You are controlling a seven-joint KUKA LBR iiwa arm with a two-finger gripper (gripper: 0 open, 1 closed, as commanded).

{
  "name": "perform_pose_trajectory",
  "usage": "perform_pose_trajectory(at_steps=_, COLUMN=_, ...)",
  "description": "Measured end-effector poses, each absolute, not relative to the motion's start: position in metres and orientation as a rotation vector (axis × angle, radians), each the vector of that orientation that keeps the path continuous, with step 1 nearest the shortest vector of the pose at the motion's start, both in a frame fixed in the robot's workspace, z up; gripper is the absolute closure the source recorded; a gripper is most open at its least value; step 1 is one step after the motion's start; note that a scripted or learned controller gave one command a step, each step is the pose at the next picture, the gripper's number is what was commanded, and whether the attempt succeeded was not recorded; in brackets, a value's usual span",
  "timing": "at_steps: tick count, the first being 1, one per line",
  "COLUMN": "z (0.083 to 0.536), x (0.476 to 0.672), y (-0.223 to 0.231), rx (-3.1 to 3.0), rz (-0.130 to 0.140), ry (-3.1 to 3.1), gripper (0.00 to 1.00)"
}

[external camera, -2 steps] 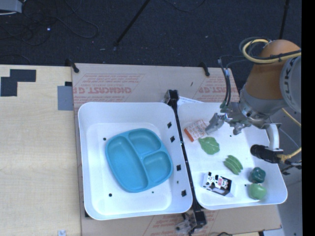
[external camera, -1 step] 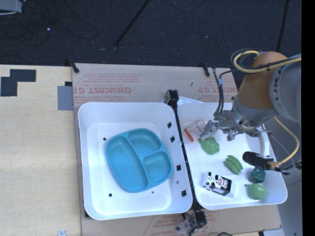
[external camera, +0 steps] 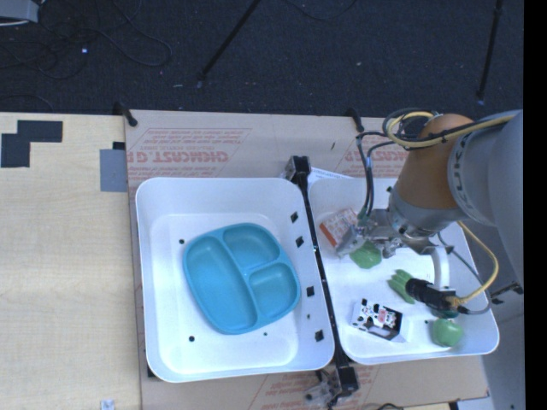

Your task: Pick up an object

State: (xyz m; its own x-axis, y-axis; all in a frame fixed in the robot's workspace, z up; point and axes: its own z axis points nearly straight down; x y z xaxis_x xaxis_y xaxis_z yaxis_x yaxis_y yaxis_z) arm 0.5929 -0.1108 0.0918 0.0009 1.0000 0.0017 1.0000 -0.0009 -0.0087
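My gripper [external camera: 369, 239] is low in the right bin [external camera: 479, 340], near its left middle, under the grey and orange wrist. A small green object [external camera: 366, 258] lies right beneath it, partly covered, and I cannot tell whether it is gripped. An orange and clear packet [external camera: 336, 225] lies just left of the gripper. A black patterned card [external camera: 377, 319] rests near the bin's front. A green ball [external camera: 445, 332] sits at the front right corner. Another green piece [external camera: 399, 279] lies right of centre.
The left bin [external camera: 162, 229] holds a blue divided plate [external camera: 239, 276]. A black divider rail [external camera: 309, 254] runs between the two bins. The arm covers the right bin's back right part. Cardboard lies under both bins.
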Motion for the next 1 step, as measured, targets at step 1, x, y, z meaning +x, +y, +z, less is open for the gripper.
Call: perform_pose_trajectory(at_steps=1, z=0.1054, x=0.594, y=-0.1122, rx=-2.224, rz=0.004, ry=-2.213, gripper=1.0)
